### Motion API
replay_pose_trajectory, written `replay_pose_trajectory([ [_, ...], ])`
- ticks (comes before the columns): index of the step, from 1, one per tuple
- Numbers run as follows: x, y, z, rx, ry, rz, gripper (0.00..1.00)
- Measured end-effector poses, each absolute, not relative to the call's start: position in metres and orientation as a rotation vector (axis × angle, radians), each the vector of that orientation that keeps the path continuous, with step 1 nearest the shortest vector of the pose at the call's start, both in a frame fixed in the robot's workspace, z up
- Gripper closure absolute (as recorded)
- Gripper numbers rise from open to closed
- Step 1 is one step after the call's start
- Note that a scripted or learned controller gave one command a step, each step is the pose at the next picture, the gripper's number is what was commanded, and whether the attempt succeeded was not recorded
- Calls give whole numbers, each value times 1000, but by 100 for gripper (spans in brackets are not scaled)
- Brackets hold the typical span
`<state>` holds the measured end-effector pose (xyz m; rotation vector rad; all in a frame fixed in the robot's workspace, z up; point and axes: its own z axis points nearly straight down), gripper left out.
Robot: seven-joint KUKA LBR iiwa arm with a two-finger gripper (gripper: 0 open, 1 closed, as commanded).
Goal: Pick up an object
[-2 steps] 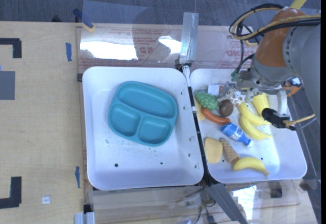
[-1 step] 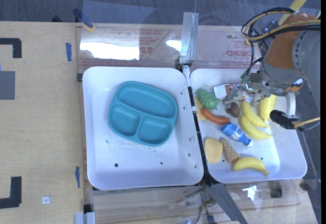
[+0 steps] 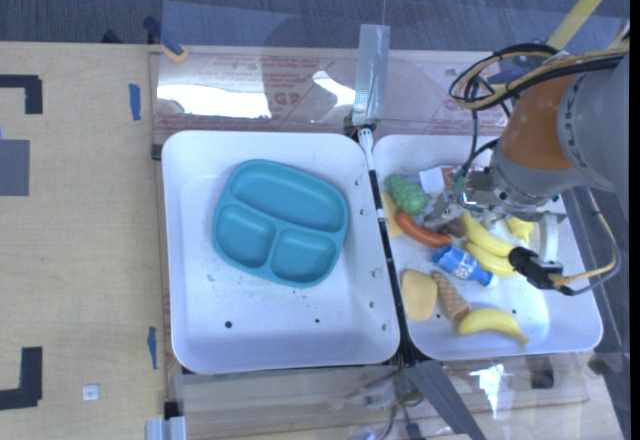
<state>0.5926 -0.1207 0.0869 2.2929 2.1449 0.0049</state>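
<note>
Two white bins sit side by side on the bench. The left bin (image 3: 190, 328) carries a blue divided plate (image 3: 281, 221) and nothing else that matters to the job. The right bin (image 3: 575, 333) holds all the small toy food, so whatever gets picked will come from there.

The arm (image 3: 560, 128) reaches in from the right, and its wrist is low over the back half of that bin, with the gripper (image 3: 462, 200) down among the pieces. Its tip is lost in clutter and cable, so I cannot tell whether the claw is released or clenched, and nothing is visibly caught in it.

Around it lie a yellow banana (image 3: 488, 240) just beside the wrist, a second banana (image 3: 493, 323) near the front edge, an orange carrot (image 3: 422, 230), a green lump (image 3: 408, 194), a blue packet (image 3: 465, 265), and a tan cone-shaped piece (image 3: 450, 298).

By my reading, the reach is done but the pick itself is not: every item rests on the bin floor, and closing, lifting and clearing the bin all remain.
</note>
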Motion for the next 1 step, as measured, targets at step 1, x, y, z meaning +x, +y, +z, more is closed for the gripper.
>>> replay_pose_trajectory([
  [1, 598, -124, 102, 2283, 2134, 17, 100],
])
